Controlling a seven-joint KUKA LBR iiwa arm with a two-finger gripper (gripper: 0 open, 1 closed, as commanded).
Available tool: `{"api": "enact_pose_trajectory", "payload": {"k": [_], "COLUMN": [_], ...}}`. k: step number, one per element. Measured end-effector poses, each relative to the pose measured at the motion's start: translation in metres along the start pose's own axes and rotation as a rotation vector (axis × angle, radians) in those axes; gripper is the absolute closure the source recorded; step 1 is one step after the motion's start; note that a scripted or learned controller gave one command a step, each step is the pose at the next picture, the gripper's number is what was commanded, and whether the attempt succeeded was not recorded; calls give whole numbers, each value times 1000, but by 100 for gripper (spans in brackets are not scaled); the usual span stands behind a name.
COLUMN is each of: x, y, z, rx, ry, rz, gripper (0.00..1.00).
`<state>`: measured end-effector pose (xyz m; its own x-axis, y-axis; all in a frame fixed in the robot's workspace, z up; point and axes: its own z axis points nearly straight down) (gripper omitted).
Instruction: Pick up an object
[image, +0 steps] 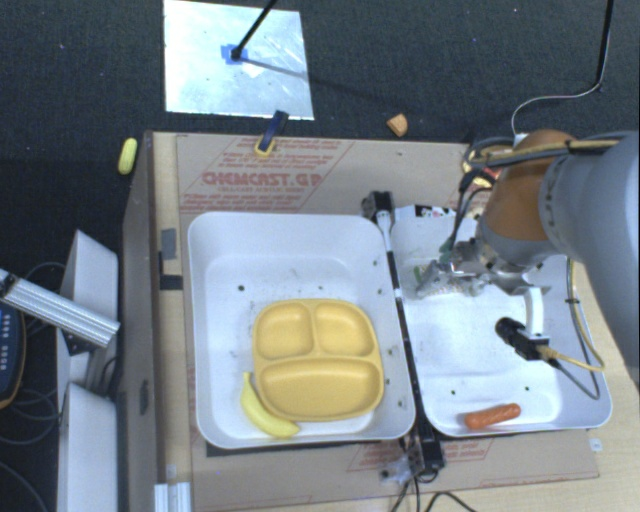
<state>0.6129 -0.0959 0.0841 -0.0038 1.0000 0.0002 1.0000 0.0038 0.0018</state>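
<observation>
An orange carrot-like piece lies near the front edge of the right bin. My gripper is low in the back left part of that bin, close to the wall it shares with the left bin, and well apart from the orange piece. A small greenish spot shows right at the gripper, too small to identify. A yellow divided plate sits in the left bin, with a yellow banana against its front left corner.
The grey arm with its orange band covers the back right of the right bin. A black connector on a yellow cable hangs over the bin's middle. Loose small items lie on the dark floor behind the bench.
</observation>
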Motion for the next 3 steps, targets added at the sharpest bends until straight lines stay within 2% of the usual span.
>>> {"api": "enact_pose_trajectory", "payload": {"k": [1,2,3], "x": [-33,-5,-5], "y": [0,21,22], "z": [-1,-1,-12], "rx": [0,-1,-3], "ry": [-1,0,0], "rz": [2,-1,-2], "gripper": [0,0,100]}}
